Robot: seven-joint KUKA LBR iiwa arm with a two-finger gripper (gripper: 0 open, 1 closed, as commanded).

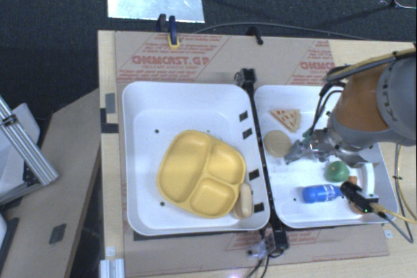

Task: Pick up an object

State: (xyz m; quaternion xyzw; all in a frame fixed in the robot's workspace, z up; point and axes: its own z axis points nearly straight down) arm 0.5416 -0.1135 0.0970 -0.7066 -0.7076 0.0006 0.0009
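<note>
My gripper (296,152) hangs low in the right bin (287,215), its fingers apart and clamped on nothing, with the tan disc (277,142) just beside it at nine o'clock; I judge that disc light, stiff and flat, so awkward to pinch except across its rim. The green ball (337,171) at four o'clock looks smooth and apt to roll, the blue bottle (320,193) at five offers a firm waist, and a waffle wedge (286,118) lies at twelve. The left bin (140,140) holds a yellow tray (199,172) with a pale roll (244,200) touching it
</note>
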